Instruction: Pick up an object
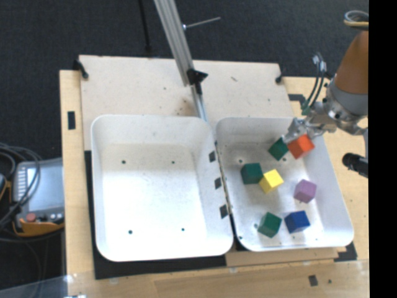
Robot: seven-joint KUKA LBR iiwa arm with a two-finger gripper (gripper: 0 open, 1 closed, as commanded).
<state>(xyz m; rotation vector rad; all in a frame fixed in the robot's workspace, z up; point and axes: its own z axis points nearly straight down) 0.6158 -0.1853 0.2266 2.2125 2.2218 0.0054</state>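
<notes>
The right bin [329, 228] holds several small blocks. An orange block [301, 146] and a green block [278, 148] lie side by side near its far right wall. Toward the middle lie another green block [251, 173], a yellow block [271, 180] and a purple block [304, 190]. A third green block [270, 224] and a blue block [298, 221] sit near the front wall. My gripper [304, 131] hangs right over the orange block, at the bin's far right corner. Whether it touches the block is unclear.
The left bin [99, 166] stands beside the right one, with a shared ridge between them. A slanted aluminium post [177, 36] rises from the bench behind the bins. A pendant and cables [34, 197] lie off the bench at the left.
</notes>
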